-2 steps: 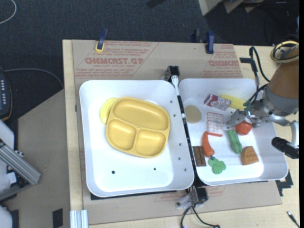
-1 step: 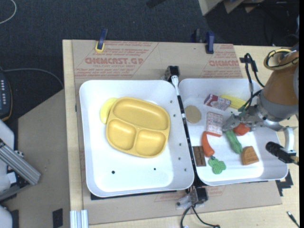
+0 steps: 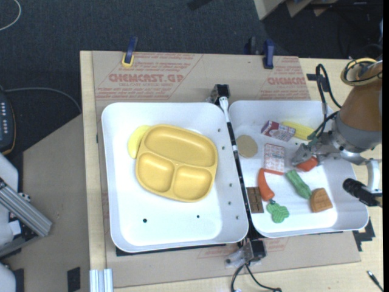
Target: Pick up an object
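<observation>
The gripper (image 3: pixel 306 157) sits low in the right bin (image 3: pixel 340 221), reaching in from the right edge of the view. Whether its fingers are spread or pressed together cannot be told: the metal tip is small and blurred against the white floor. A small red object (image 3: pixel 309 164) lies touching or just beneath the tip; it cannot be confirmed as held.

Taking the green pickle-shaped piece (image 3: pixel 298 184) as landmark:
- The red object and the gripper tip lie just above it.
- The brown bread-like piece (image 3: pixel 320 200) lies just to its lower right.
- The orange carrot (image 3: pixel 265 185) lies to its left, and the green broccoli piece (image 3: pixel 277 211) to its lower left.
- A printed card (image 3: pixel 274 157) lies to its upper left, with a tan round disc (image 3: pixel 247 145) further left.
- A red-and-white packet (image 3: pixel 278 130) and a yellow piece (image 3: pixel 298 129) lie above it, near the bin's far wall.

Procedure, as judged: the red object is the likely target. Centre the tip over it, keep clear of the card and pickle, close fully, then lift straight up and verify the object rises.

The left bin (image 3: pixel 121 212) carries a yellow divided plate (image 3: pixel 176 162).

Legible writing: the board (image 3: pixel 182 72) under the bins reads "CHEMCAST GP" in red, repeated. The card and packet print is too small to read.
</observation>
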You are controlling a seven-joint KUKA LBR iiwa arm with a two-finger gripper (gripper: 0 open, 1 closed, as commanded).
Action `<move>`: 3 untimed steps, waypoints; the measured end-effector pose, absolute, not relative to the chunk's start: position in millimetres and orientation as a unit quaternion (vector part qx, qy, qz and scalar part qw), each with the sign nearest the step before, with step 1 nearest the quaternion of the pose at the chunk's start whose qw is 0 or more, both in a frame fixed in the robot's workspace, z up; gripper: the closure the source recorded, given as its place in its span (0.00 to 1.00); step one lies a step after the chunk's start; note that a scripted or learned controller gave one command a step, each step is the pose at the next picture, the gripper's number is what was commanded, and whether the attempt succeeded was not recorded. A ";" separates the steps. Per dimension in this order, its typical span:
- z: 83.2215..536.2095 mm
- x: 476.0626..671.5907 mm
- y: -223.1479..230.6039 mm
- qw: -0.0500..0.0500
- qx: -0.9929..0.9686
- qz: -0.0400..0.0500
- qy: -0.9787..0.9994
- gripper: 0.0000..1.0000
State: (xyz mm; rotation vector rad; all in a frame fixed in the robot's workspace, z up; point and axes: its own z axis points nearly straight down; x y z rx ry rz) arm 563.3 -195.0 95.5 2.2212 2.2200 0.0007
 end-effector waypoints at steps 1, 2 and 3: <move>157.0 566.8 -188.7 0.004 0.706 0.002 0.708 1.00; 221.0 567.9 -185.0 0.004 0.706 0.002 0.708 1.00; 225.3 568.6 -185.0 0.002 0.707 0.001 0.708 1.00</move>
